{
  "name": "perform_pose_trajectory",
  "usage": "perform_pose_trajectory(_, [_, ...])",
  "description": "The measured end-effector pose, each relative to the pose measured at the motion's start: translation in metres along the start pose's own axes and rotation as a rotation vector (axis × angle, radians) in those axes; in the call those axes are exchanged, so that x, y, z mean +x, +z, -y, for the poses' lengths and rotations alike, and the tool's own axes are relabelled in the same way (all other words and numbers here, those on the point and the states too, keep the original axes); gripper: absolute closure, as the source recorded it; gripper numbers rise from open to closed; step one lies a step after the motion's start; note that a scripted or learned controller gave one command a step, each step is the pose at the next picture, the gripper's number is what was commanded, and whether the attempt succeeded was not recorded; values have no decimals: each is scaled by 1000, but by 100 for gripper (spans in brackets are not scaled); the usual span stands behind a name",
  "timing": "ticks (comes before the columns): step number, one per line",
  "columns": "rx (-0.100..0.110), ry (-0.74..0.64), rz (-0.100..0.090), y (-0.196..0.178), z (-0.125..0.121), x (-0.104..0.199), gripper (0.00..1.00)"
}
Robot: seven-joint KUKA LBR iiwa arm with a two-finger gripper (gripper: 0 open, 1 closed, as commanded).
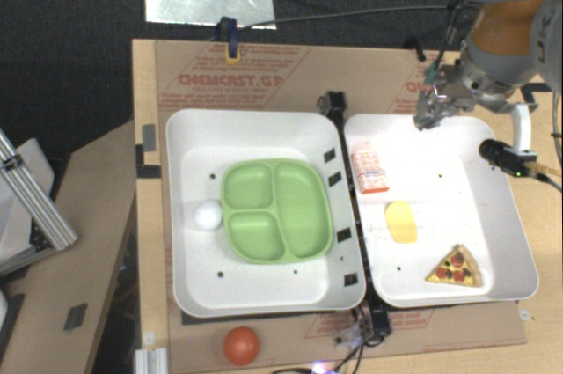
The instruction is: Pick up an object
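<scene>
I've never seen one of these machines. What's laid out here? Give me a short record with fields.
left bin: green divided tray, white ball touching its left edge
right bin: red-and-white packet, yellow block, toy pizza slice
outside the bins: orange ball on the bench in front of the left bin
end effector: above the right bin's far edge, nothing seen in it

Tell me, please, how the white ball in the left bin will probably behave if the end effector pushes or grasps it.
The white ball looks round and smooth, so it will probably roll away at a light push. It rests against the green tray, which may stop it on that side. Its smooth surface could slip between fingers, and it seems light for its size.
</scene>
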State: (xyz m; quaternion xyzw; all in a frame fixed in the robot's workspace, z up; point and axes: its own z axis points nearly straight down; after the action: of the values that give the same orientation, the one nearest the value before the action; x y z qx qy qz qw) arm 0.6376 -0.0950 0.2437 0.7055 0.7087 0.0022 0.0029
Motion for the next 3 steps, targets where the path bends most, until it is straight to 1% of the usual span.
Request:
perform_pose_trajectory(1, [1, -1, 0, -35, -2, 0, 100])
perform_pose_trajectory(3, [6, -5, -3, -1, 6, 106, 100])
